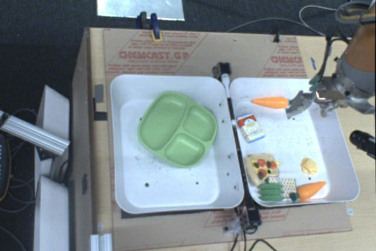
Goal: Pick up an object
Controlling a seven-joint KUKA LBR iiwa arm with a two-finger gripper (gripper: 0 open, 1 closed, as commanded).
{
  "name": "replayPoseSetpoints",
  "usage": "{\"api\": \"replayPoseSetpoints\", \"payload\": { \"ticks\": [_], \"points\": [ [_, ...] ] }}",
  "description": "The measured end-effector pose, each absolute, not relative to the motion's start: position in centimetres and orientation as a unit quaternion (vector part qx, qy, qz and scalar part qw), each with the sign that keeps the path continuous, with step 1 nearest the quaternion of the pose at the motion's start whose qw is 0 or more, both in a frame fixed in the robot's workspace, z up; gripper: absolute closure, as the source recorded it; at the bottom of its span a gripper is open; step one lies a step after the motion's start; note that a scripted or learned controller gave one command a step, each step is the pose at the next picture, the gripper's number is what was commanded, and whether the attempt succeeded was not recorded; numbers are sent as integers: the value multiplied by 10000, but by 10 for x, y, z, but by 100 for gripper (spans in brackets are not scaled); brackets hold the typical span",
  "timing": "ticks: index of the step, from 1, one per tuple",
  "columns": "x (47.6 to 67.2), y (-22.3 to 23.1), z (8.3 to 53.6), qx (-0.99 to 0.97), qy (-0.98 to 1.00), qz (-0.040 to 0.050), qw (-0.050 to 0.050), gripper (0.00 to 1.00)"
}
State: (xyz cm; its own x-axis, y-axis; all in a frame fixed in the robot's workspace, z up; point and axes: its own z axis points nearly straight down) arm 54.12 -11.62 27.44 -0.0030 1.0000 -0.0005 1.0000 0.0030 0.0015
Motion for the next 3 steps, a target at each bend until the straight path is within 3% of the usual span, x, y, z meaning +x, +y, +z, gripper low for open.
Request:
{"api": "replayPoseSetpoints", "payload": {
  "ticks": [1,2,3],
  "points": [
    [596,-146,132,7068,7074,-19,-26,0],
    [662,-126,94,7067,7075,8,13,0],
    [666,-129,111,7064,7078,20,77,100]
  ]
}}
